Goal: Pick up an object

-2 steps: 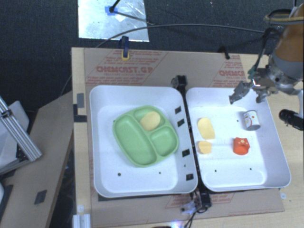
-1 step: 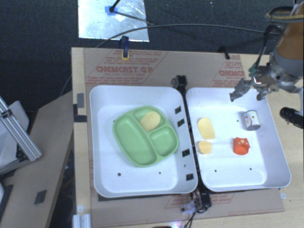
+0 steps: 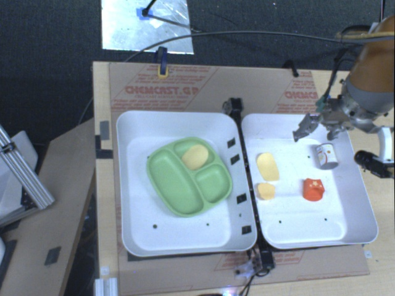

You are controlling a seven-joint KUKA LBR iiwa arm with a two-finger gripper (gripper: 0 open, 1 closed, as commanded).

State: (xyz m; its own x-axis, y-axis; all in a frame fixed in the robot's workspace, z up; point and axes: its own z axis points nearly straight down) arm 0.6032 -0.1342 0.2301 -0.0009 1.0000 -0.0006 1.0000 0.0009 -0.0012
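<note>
The right bin point(image 3: 345, 227) holds a pale yellow piece point(image 3: 267, 166), a smaller yellow piece point(image 3: 265, 191), a red object point(image 3: 313, 189) and a small silver can point(image 3: 326, 156) lying on its side. My gripper point(image 3: 316, 134) hangs over the back of this bin, just above and left of the can. Its fingers are spread open with nothing between them. In the left bin point(image 3: 139, 227) sits a green divided plate point(image 3: 179, 190) with a yellow food item point(image 3: 195, 157) in its upper compartment.
The grey arm with its orange band point(image 3: 373, 66) comes in from the upper right. A black divider point(image 3: 244, 165) runs between the two bins. Bare white floor shows along the front of the right bin.
</note>
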